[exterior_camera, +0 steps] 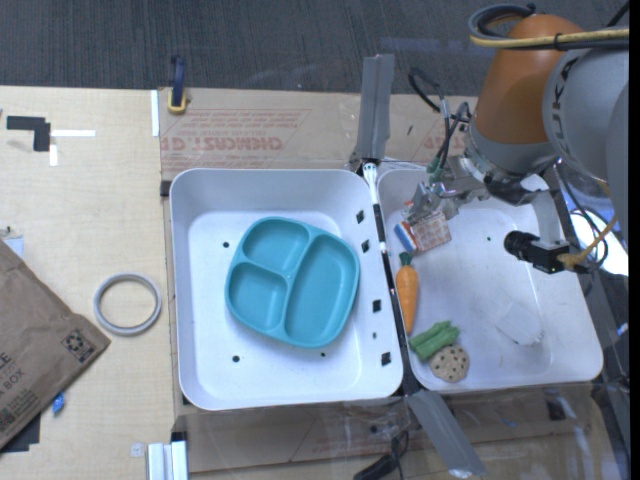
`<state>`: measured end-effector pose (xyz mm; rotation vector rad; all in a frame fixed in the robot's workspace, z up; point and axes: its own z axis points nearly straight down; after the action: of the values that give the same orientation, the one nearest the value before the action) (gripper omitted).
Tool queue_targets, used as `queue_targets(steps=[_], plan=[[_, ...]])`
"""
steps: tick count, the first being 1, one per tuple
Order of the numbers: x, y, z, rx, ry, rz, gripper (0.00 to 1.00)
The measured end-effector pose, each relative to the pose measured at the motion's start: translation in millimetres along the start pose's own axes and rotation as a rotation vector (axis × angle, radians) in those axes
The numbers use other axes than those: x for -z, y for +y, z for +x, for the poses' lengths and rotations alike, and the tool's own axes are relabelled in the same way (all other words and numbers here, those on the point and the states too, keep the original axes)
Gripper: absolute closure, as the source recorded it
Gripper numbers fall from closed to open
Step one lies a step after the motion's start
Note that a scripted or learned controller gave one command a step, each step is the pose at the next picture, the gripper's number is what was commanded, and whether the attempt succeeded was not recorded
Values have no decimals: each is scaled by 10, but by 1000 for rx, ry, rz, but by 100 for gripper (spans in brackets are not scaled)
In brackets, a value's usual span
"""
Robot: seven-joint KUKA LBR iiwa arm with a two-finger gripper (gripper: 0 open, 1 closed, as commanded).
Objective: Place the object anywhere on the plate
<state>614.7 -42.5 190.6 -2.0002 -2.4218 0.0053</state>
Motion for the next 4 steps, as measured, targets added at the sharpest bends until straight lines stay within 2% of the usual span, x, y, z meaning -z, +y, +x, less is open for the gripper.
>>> queue_targets(steps=[1, 2, 3, 4], plan=[[423, -195, 936, 37, 1, 0, 100], [422, -196, 935, 37, 1, 0, 0], [503, -192, 923, 37, -1, 1, 100], [491, -174, 1018, 123, 0, 0, 100]])
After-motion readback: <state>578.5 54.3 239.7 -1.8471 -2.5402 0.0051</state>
